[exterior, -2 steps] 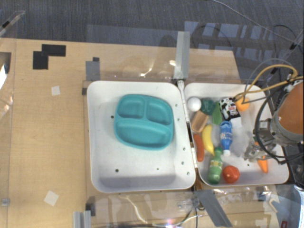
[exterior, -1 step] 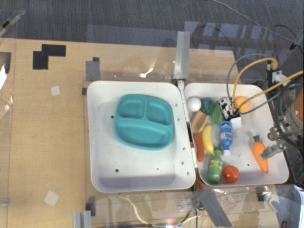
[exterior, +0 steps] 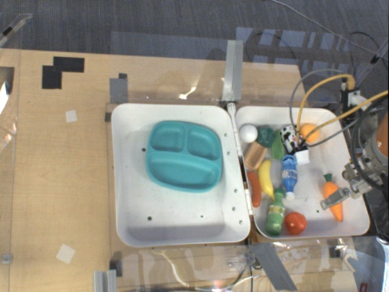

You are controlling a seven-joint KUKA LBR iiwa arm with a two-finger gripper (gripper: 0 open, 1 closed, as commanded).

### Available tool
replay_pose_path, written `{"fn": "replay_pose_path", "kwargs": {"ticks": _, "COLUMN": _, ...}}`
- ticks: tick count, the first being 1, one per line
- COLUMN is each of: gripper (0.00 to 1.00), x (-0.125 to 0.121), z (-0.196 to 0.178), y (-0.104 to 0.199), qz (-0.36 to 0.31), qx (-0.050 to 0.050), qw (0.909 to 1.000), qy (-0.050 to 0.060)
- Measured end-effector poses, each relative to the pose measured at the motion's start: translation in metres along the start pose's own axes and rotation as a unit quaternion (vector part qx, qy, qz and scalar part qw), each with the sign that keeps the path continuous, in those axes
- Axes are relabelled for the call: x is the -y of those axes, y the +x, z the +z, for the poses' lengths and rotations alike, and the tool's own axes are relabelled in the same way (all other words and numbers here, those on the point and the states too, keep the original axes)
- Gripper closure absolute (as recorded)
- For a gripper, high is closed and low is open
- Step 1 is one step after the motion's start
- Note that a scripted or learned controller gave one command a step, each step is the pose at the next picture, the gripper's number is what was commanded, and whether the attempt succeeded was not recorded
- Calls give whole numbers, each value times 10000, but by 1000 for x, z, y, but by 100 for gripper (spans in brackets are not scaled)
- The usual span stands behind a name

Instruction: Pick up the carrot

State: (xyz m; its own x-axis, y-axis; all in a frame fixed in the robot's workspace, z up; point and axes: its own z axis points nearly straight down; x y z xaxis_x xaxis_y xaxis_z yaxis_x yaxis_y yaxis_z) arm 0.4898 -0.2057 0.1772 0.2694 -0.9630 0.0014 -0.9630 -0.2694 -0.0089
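Note:
The carrot [exterior: 332, 194] is orange with a small green top. It lies near the right wall of the right bin [exterior: 316, 231], pointing toward the front edge. My gripper [exterior: 344, 190] reaches in from the right edge of the view and sits right beside the carrot. A grey part of it crosses the carrot's lower half. The arm above it is mostly cut off by the frame.
Left of the carrot, the right bin holds a blue bottle [exterior: 290, 174], banana [exterior: 265, 178], green bottle [exterior: 275, 212], tomato [exterior: 295, 222], white ball [exterior: 248, 132] and an orange [exterior: 309, 132]. A teal divided plate [exterior: 183, 155] sits in the left bin [exterior: 134, 224]. Yellow and black cables [exterior: 322, 87] loop over the back right.

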Motion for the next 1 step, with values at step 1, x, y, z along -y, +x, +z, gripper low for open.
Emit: {"fn": "replay_pose_path", "kwargs": {"ticks": 1, "gripper": 0, "x": 16, "z": 72, "y": 1, "qz": 226, "qx": -74, "qw": 9997, "qy": 33}}
